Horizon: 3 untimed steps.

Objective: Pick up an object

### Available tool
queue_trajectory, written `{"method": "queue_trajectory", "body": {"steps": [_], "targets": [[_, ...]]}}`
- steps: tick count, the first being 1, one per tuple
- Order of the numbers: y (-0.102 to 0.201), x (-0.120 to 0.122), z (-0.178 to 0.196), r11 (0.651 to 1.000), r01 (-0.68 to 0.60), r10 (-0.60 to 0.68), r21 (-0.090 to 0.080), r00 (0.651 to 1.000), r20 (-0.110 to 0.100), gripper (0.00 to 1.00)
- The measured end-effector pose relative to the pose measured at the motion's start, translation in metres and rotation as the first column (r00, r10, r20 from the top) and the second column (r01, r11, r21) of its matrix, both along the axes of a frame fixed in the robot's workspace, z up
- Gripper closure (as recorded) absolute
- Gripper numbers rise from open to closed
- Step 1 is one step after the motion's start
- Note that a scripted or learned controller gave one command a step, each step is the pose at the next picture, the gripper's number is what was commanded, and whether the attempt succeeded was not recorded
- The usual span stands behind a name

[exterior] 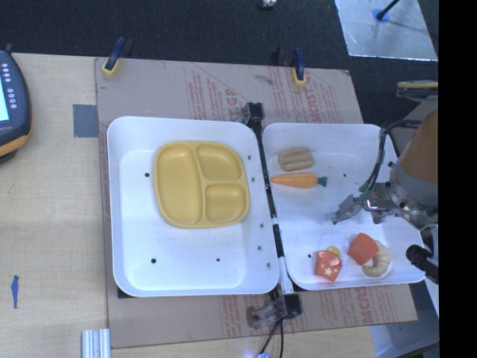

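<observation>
The tool [350, 209] hangs over the right bin [339, 136], seemingly open and holding nothing. The carrot [297, 180] lies nearby: light, stiff, probably slick plastic; best gripped across its thick middle.

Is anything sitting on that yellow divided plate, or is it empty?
Empty. All three compartments of the yellow plate show bare yellow; the toy foods lie in the other bin.

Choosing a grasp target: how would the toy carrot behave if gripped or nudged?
The carrot looks rounded and tapered, so it may roll or swing in an arc when nudged. Its smooth surface could slip. Lying flat in the right bin, it seems unlikely to tip.
</observation>
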<state>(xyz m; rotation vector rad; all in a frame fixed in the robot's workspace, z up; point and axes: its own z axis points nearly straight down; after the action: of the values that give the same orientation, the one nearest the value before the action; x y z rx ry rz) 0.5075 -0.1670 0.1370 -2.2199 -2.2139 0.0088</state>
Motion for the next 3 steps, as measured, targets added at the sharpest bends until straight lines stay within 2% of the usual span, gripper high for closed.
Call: {"method": "queue_trajectory", "body": {"steps": [1,2,3], "targets": [[-0.021,-0.033,-0.047,1.0,-0.003,0.003,0.001,1.0,0.004,0.0],[0.012,0.024,-0.038,1.0,-0.013,0.013,-0.001,1.0,0.011,0.0],[0.067,0.085,-0.045,1.0,-0.014,0.014,0.0,1.0,0.011,0.0]]}}
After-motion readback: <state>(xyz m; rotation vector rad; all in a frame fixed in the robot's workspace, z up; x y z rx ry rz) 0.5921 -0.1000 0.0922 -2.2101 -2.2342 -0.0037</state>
